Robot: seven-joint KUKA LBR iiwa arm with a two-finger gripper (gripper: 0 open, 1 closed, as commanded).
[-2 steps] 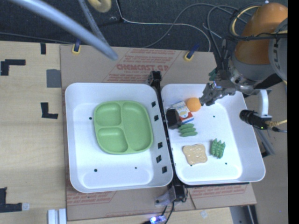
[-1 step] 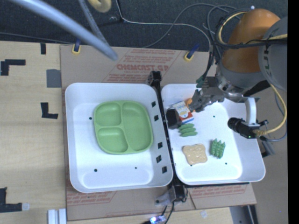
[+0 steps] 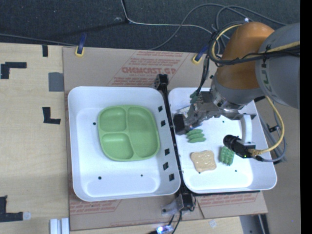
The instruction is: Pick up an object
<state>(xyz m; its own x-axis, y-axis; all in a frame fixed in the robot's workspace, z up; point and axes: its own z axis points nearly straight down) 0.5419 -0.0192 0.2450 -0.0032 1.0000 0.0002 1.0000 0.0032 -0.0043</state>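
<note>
Across the worktop point(image 3: 39, 82), we see the hand point(image 3: 187, 121), grip state indeterminate, low in the right bin point(image 3: 263, 179), with the pea pod point(image 3: 196, 136) just beside it, likely light, stiff and slippery, so grasp across its narrow middle.

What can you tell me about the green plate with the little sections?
The green plate is a pale green tray with rounded corners, and it looks like smooth plastic. Raised ridges split it into three compartments: a small one at upper left, another small one at lower left, and a long one down the right side. It lies flat, turned slightly askew, in the middle of the left white bin. Nothing sits in its compartments, and only the bin floor beneath touches it.
</note>
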